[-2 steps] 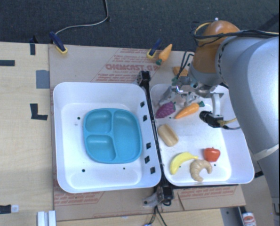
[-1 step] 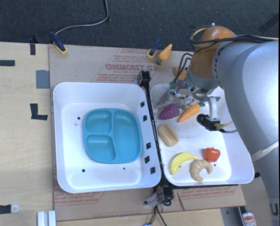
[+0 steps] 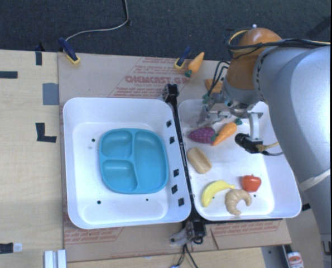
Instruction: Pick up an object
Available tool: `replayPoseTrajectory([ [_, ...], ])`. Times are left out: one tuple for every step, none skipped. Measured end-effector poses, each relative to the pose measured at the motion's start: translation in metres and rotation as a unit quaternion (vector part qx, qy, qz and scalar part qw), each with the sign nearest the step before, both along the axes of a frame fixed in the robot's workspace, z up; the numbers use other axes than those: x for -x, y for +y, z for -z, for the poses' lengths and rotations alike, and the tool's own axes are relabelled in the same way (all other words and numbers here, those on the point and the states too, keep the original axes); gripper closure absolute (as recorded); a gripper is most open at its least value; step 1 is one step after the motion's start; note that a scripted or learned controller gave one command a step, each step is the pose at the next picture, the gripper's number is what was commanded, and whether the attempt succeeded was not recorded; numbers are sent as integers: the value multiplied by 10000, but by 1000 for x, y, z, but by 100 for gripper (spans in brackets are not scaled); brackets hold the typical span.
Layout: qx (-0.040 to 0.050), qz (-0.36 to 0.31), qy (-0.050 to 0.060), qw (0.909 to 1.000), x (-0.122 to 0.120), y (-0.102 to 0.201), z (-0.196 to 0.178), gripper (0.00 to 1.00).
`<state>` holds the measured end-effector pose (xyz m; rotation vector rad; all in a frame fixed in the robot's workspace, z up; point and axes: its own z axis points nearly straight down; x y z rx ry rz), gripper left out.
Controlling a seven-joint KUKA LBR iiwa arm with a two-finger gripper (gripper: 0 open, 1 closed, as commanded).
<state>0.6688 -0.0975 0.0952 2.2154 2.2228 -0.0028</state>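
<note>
Pincer (image 3: 213, 115) low over grapes (image 3: 202, 134) and carrot (image 3: 225, 133); its opening cannot be told.

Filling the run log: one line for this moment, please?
arm: over right bin | gripper: above purple grapes, beside carrot | grasp: none seen

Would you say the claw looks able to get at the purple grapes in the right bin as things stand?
Probably yes. The claw hangs just above the purple grapes, and nothing lies on top of them. The carrot sits close against their right side, so it may get nudged or caught too.
</note>
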Motion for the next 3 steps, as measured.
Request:
replayPoseTrajectory([
  [3, 0, 0, 10000, 0, 0, 0, 0],
  [-9, 9, -4, 10000, 37, 1, 9, 0],
  [-12, 7, -3, 10000, 37, 2, 0, 100],
])
